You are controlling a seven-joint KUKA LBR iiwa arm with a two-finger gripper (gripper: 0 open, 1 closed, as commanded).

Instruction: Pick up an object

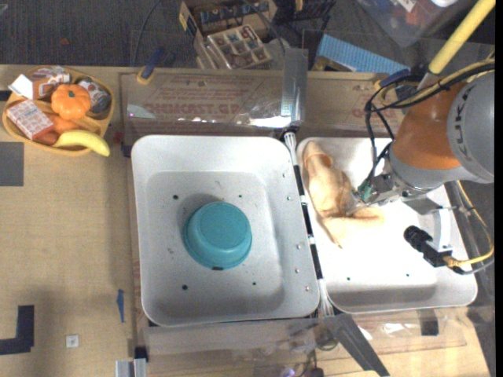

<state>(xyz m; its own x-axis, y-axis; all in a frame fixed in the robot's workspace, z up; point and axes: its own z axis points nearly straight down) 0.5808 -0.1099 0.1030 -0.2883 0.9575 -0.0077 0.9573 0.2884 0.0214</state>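
One tan cloth apparently touches the claw.

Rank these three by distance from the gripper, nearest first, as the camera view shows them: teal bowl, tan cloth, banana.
1. Tan cloth: in the right bin, directly at the gripper.
2. Teal bowl: upside down in the middle of the left bin.
3. Banana: on the fruit plate at the bench's far left corner.
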